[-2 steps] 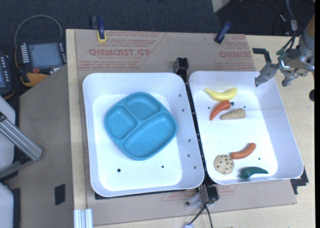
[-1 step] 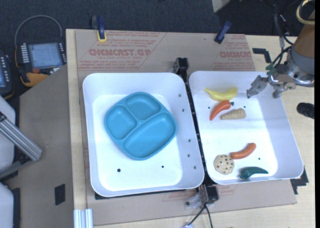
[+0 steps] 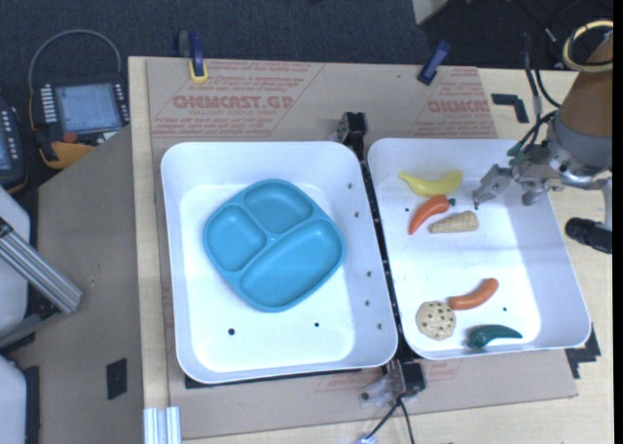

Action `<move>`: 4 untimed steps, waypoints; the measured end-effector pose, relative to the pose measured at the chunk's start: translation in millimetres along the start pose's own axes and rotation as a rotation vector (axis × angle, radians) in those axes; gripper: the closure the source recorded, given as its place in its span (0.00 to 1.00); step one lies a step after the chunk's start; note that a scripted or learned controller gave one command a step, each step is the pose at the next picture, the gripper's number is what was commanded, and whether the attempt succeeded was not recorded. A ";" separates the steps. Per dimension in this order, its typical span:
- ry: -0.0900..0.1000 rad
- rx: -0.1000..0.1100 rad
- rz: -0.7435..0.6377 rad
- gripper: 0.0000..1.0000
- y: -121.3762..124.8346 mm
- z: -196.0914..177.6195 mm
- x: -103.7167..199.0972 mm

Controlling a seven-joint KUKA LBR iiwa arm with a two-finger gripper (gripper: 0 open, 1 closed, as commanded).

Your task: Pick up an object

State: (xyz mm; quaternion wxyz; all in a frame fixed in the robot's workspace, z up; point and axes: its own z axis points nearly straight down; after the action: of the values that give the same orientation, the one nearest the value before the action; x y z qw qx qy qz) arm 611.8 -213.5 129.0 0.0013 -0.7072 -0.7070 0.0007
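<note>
Gripper [image 3: 506, 182] over the right bin [image 3: 545, 267], nothing between its fingers.

Fingers appear spread, hanging at the bin's upper right, just right of the banana [image 3: 431, 182], chili [image 3: 426, 213] and corn cob [image 3: 455, 224]. Sausage [image 3: 474, 294], cookie [image 3: 435, 319] and green pepper [image 3: 492, 336] lie near the front edge, well apart from the gripper. Left bin [image 3: 195, 238] holds a blue divided plate [image 3: 274, 242].

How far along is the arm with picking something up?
Nothing looks picked up yet. The hand hovers low over the right bin, just right of the banana, carrot and cone, with nothing seen in it. The sausage, cookie and green pepper lie near the front. Left to do: closing on one item and lifting it.
</note>
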 end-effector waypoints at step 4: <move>-0.004 -0.009 -0.002 1.00 9.8 -75.4 -0.6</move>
State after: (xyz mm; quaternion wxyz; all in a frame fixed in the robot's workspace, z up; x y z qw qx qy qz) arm 621.8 -214.2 204.3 -0.0033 -0.7067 -0.7076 -0.0013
